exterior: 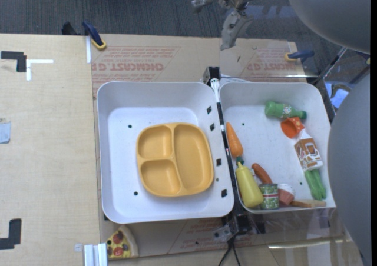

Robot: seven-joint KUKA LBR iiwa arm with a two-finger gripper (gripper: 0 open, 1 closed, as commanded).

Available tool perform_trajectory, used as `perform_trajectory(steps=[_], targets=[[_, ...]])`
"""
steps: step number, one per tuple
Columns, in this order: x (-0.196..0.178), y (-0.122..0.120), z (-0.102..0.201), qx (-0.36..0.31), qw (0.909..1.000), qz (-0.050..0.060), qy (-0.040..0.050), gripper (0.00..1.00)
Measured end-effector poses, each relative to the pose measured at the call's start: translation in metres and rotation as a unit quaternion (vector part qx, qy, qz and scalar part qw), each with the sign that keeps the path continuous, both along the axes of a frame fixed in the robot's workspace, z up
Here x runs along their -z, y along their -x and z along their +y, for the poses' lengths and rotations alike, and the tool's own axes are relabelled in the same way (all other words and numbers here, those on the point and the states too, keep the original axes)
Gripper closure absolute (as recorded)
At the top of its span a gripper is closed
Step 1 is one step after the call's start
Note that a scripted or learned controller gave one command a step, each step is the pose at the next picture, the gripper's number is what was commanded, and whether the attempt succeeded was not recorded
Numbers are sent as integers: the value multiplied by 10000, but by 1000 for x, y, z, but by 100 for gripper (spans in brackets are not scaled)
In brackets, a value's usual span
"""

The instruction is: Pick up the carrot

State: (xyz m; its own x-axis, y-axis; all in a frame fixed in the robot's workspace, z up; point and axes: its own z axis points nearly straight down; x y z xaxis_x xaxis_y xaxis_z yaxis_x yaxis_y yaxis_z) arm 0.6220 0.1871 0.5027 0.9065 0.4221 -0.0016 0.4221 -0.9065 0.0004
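The carrot [234, 140] is a small orange cone with a green stub. It lies in the right bin [268, 97] against the bin's left wall, pointing up and down the view. My gripper [231, 17] hangs high beyond the far edge of the bins, over the cardboard and the carpet. It is well away from the carrot and nothing shows in its grasp. The grey arm [330, 0] fills the upper right corner.
Just below the carrot stand a yellow bottle [247, 185], a red sausage [261, 172] and a green can [269, 196]. A green bottle [284, 110], an orange piece [293, 126], a carton [307, 154] and a cucumber [316, 183] line the right side. The left bin [118, 106] holds a yellow divided plate [175, 159].
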Motion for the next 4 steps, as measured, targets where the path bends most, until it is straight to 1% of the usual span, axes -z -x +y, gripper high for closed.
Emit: perform_trajectory(steps=[1,2,3,4], targets=[[-26,-24,41,661,9978,-11,-4,0],[-34,-25,39,703,9975,-19,3,100],[-34,-25,39,701,9975,-16,4,0],[-43,-27,37,725,9974,-27,1,100]])
